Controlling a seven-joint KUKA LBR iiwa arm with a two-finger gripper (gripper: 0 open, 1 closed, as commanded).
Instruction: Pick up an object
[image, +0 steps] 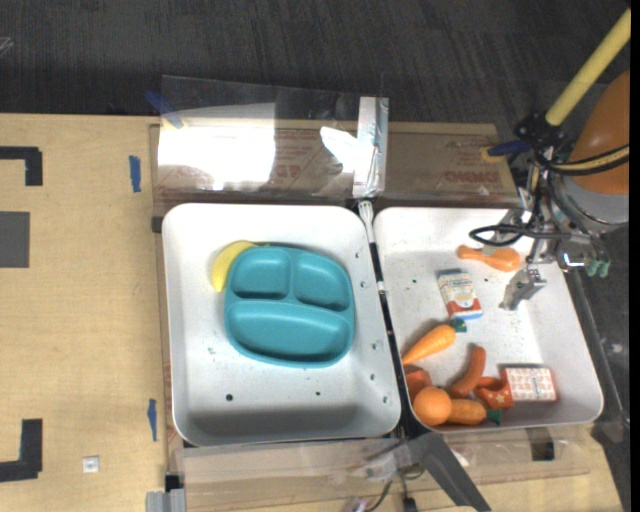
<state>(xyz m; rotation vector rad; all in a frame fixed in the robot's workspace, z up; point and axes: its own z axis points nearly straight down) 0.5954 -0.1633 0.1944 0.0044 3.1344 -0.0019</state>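
The left bin (190, 330) is smooth white plastic with rounded corners, and it holds a teal plate (290, 303) with three compartments; a yellow curved piece (226, 262) shows from under the plate at about 10 o'clock. The right bin (420, 235) holds small toy foods. The gripper (522, 290), metallic and thin, hangs over the right bin near its far right side, and whether anything is in its grasp, I cannot tell. From the gripper, an orange pointed carrot (492, 257) lies near at 11 o'clock, a small white carton (458, 295) at 9 o'clock, a second carrot (430, 343) at 8 o'clock. A red-and-white box (529, 383) lies at 6 o'clock, and a round orange fruit (432, 405) and a red sausage (468, 372) at 7 o'clock.
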